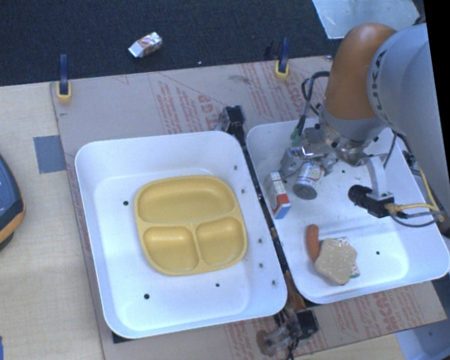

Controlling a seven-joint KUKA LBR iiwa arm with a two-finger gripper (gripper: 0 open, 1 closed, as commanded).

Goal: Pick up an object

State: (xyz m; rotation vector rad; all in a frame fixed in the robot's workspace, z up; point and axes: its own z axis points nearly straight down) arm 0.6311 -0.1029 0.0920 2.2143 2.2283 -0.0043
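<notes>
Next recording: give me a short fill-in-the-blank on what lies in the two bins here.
The yellow three-compartment plastic tray lies in the ____ white bin.
The orange sausage-shaped piece lies in the ____ white bin.
The tan bread-like slice lies right beside the ____ piece.

Missing: left; right; orange

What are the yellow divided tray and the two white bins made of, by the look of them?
The yellow three-compartment tray looks like moulded plastic, matte: rounded edges, uniform colour, soft highlights. The two shallow white bins also seem plastic, smoother and slightly glossy, with rounded corners and thin raised rims.
</notes>
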